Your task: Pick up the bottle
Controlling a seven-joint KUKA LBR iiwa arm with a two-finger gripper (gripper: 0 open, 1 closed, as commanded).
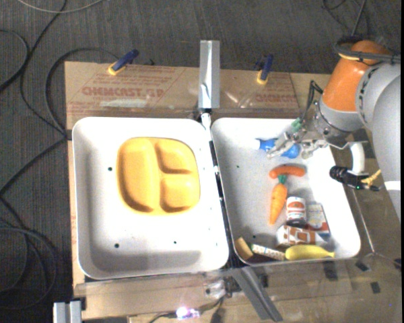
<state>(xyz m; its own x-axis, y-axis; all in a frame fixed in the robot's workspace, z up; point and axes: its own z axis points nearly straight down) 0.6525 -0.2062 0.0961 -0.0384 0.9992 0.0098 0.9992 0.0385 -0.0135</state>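
Note:
The bottle is small, with a red and white label, and lies in the right bin just right of a carrot. My gripper hangs over the far right part of that bin, above a blue object that juts out to its left. The bottle is well in front of the gripper and apart from it, with a sausage between them. The grey arm with its orange band comes in from the upper right.
The right bin also holds a red sausage, a carrot, a red and white carton, a banana and a spoon-like utensil along its front wall. A yellow divided tray lies in the left bin.

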